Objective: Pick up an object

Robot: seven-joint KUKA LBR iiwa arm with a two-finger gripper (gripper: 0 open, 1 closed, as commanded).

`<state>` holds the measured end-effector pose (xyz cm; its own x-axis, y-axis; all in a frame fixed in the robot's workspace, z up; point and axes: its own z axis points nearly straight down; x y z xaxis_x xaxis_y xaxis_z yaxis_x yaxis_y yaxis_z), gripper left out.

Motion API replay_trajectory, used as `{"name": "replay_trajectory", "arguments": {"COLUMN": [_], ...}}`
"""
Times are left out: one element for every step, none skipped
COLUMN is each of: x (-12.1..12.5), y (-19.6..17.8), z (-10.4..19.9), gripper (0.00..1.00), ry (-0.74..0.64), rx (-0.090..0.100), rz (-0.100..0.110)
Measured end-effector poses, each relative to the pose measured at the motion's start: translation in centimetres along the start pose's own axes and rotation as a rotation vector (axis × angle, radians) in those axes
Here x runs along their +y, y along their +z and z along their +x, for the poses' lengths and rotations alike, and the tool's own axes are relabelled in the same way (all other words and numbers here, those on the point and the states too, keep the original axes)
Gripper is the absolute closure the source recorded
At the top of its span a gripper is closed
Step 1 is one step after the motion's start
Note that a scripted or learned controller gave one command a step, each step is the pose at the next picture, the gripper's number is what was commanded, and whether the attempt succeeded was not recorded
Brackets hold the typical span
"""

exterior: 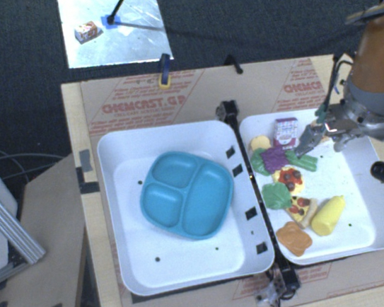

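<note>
The right bin (374, 222) holds a cluster of toy food along its left side: a purple-and-white carton (286, 130), a purple piece (274, 159), a green pod (303, 162), a green leafy piece (276, 194), a red-spotted piece (291, 179), a pizza slice (300, 205), a yellow lemon-like piece (328, 215) and an orange piece (294, 237). My gripper (316, 135) hangs over the bin's upper middle, just right of the carton and above the green pod. Nothing shows between its fingers.
The left bin (137, 264) carries a blue sectioned plate (186, 194), tilted slightly. A black divider (247, 177) runs between the bins. The arm's grey body (376, 96) covers the right bin's upper right corner. A bare patch of the right bin's floor lies at right centre.
</note>
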<state>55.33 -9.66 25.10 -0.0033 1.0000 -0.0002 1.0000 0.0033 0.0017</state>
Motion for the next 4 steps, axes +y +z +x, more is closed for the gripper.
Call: {"name": "replay_trajectory", "arguments": {"x": [-5.6,-6.5,-6.4,-4.1], "y": [5.7,0.9,0.0,-6.2], "z": [3.0,11.5,11.0,19.2], "gripper": [0.00,0.00,1.00,1.00], "ry": [0.002,-0.009,-0.001,-0.009], "rx": [0.003,0.003,0.001,0.004], "rz": [0.006,-0.004,-0.004,-0.007]}}
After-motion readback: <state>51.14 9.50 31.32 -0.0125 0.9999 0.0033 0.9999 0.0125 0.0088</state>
